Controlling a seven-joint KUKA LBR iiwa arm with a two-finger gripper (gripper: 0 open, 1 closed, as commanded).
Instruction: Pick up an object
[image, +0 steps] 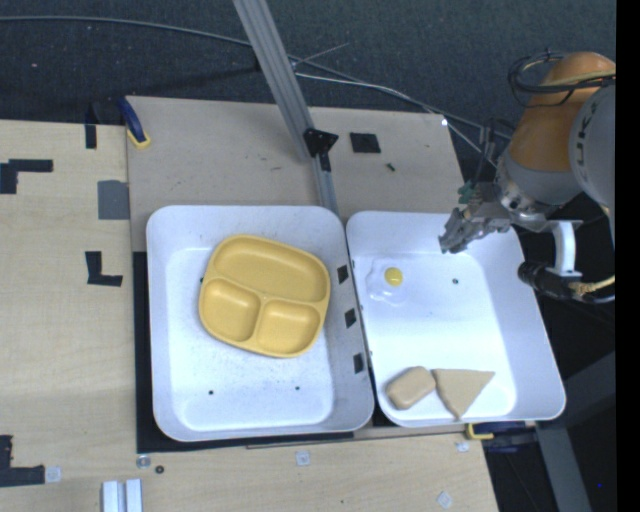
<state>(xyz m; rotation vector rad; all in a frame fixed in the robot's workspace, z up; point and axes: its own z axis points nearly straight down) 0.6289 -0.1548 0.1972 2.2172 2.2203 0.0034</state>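
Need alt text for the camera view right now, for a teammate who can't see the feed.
The arm's gripper hangs over the far edge of the right bin, which holds a toy fried egg and two tan bread-like pieces near its front. The left bin holds a yellow divided plate.

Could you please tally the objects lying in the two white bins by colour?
Yellow: 1, the divided plate in the left bin.
White with a yellow centre: 1, the fried egg in the right bin.
Tan: 2, the rounded piece and the wedge beside it.
Total: 4
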